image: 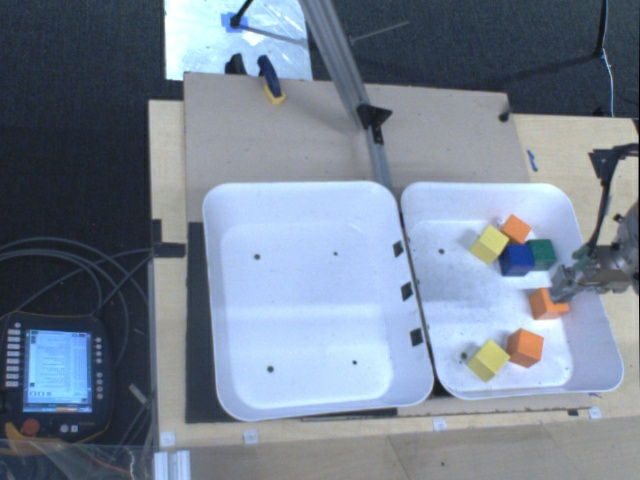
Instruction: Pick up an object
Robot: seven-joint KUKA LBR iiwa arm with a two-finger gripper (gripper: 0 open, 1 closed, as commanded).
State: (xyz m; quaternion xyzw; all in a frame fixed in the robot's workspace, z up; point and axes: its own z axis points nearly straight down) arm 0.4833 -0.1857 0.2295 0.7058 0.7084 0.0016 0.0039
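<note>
where blocks [517, 259] cluster, right bin [440, 368] (left bare)

A single fixed camera hangs well above the pale wooden bench [450, 138] and looks down at a slant, taking in both shallow white plastic bins, the left one [310, 203] and the right one [560, 203], side by side. Its wide frame reaches dark carpet [80, 88] and a black handheld control pendant [55, 373] at lower left.

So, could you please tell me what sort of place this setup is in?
Probably a robotics lab test bench: two white bins side by side holding coloured blocks, a teach pendant with cables on the dark carpet, and a gripper over the right bin.
</note>
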